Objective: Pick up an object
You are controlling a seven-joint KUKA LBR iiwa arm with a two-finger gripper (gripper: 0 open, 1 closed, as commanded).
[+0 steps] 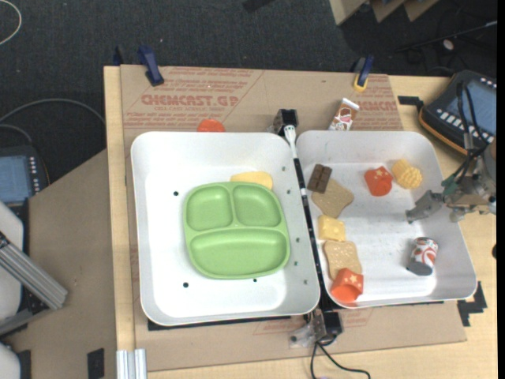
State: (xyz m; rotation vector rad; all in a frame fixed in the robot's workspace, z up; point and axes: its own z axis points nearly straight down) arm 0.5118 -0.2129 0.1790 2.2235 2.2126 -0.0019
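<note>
My gripper (422, 208) reaches in from the right and hangs over the right side of the right bin (379, 142). A small red and white can (424, 256) lies just in front of it, apart from it. A red toy fruit (379, 181) and a yellow ridged piece (407, 174) sit further back and to the gripper's left. At the bin's left side lie a brown chocolate bar (319, 178), a tan toast slice (334, 198), a yellow cheese cube (332, 229), a second toast (342, 254) and an orange-red piece (347, 285).
The left bin (158, 212) holds a green divided plate (236, 230) with a pale yellow piece (253, 180) behind it. A small carton (344, 115), an orange disc (211, 125) and a black clip (286, 121) lie on the board behind the bins.
</note>
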